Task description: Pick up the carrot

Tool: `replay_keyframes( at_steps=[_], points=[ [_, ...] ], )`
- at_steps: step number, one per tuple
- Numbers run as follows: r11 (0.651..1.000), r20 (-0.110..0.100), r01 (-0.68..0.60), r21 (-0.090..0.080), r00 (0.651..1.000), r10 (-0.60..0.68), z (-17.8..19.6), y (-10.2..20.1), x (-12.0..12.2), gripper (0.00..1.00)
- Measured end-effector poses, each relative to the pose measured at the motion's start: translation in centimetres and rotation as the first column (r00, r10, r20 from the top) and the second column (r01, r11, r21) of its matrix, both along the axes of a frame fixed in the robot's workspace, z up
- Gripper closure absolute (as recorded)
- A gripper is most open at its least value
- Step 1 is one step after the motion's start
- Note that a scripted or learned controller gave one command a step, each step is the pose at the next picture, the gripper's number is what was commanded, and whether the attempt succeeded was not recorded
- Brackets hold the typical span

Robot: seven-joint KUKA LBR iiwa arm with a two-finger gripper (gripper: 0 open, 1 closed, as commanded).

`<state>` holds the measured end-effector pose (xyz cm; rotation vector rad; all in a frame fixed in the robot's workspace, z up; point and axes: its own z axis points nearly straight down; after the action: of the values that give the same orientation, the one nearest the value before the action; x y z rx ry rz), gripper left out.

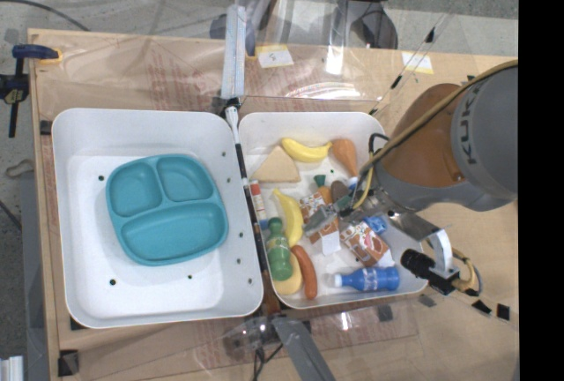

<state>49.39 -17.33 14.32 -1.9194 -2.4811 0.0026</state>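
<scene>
Over rt bin point(256, 128), hand point(328, 216) sits low amid toys, grip state unclear; carrot point(345, 154) lies apart.

The grey arm point(480, 137) comes in from the right edge, its thick rounded body high in the frame. An orange band point(421, 154) wraps it just above the wrist, and a yellow cable runs along that band. Below the band the wrist slopes down and to the left, ending in the pincer point(333, 216), which sits low and points left. Its tip is too cluttered to read.
</scene>
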Motion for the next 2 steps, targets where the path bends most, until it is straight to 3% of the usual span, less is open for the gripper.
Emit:
replay_keyframes(
  at_steps=[1, 2],
  points=[
    [0.98, 0.018, 0.201, -0.005, 0.979, -0.201, -4.0, -3.8, 7.7, 0.0],
    [0.981, 0.008, -0.196, -0.006, 0.981, 0.196, 2.1, -8.9, 12.3, 0.0]
  ],
)
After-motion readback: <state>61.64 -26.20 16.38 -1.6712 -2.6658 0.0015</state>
